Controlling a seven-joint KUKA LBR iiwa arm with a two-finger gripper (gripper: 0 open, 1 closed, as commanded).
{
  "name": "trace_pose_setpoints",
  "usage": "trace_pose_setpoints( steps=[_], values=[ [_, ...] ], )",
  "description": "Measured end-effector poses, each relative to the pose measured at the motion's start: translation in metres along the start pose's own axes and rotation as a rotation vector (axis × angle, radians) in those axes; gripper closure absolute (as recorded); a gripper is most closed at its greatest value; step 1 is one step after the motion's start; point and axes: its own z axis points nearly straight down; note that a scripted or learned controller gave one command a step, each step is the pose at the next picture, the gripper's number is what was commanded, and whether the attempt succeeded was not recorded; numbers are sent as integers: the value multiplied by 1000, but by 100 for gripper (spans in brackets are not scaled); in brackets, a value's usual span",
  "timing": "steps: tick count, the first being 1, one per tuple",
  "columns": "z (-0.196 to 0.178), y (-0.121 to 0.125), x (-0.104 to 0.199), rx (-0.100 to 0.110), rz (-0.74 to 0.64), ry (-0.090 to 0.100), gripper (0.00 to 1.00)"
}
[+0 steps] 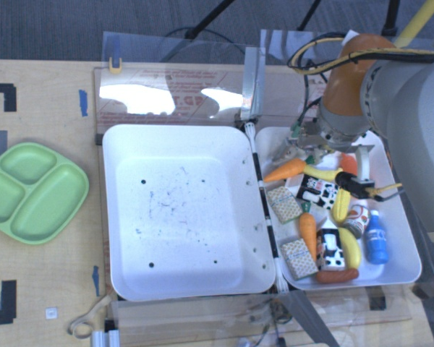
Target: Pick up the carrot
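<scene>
Task not yet done. Tapered orange carrot [285, 170] lying near right white bin's [405, 262] far-left corner, ungrasped. Tool [325, 144] just beyond it; finger state cannot be told.

Arm [390, 85] in from right, grey links, orange band above the wrist, bent steeply downward. Tool [325, 144] low at the arm's end, dark body, cables looped above wrist.
</scene>
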Motion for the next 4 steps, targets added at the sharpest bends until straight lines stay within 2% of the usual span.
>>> trace_pose_setpoints(
  steps=[1,2,3,4],
  values=[
    [-1,-27,-2,-1,-61,1,0],
    [0,-1,-22,-1,-150,0,0],
    [-99,-23,53,-1,-315,0,0],
    [-98,-63,85,5,-42,1,0]
  ],
)
